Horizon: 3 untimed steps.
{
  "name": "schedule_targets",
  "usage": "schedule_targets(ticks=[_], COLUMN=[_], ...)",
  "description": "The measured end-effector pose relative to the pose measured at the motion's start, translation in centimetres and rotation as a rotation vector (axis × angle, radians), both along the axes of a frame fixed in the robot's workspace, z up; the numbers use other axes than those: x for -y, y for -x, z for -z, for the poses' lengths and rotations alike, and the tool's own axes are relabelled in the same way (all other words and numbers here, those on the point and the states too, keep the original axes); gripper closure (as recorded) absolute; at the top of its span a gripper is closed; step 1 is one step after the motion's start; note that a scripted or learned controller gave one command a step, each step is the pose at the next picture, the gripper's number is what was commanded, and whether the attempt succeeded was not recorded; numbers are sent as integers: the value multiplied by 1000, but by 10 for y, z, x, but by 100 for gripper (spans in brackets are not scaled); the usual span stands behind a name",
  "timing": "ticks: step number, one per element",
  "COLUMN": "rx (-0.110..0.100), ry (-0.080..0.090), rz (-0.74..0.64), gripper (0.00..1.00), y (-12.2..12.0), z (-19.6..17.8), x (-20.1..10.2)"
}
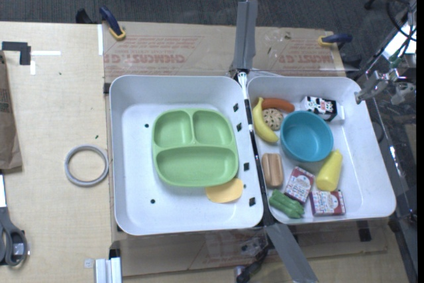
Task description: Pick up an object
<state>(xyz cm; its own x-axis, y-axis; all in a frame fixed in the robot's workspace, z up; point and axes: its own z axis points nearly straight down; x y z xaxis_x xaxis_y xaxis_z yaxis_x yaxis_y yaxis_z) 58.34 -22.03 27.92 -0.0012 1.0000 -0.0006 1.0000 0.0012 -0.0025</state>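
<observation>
Two white bins sit side by side on my desk (59,116). The left bin (126,142) holds a green divided plate (195,148) with a yellow chip-like piece (225,192) touching its near edge. The right bin (371,162) carries the crowd of candidates: a blue bowl (306,136) in the middle, a banana (263,126) and a cookie (271,118) just beside it on the left, an orange carrot-like piece (278,105) behind those, a small black-and-white carton (320,107) at the back, a yellow bottle-shaped piece (330,171), a hot dog bun (272,169), two small red boxes (299,183) (327,203) and a green vegetable (286,204) toward the front. Of the hand's opening I cannot tell anything from here. I judge the pick not yet begun: every object lies settled in its bin, so choosing, approaching, closing and lifting are all left.
</observation>
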Motion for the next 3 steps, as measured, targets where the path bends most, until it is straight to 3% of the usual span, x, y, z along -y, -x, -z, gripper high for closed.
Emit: schedule_targets(ticks=[1, 2, 3], rx=[-2, 21, 7], ry=[0, 6, 2], rz=[233, 14, -19], gripper=[0, 0, 0], y=[-30, -51, -29], z=[96, 162, 185], x=[-37, -58, -23])
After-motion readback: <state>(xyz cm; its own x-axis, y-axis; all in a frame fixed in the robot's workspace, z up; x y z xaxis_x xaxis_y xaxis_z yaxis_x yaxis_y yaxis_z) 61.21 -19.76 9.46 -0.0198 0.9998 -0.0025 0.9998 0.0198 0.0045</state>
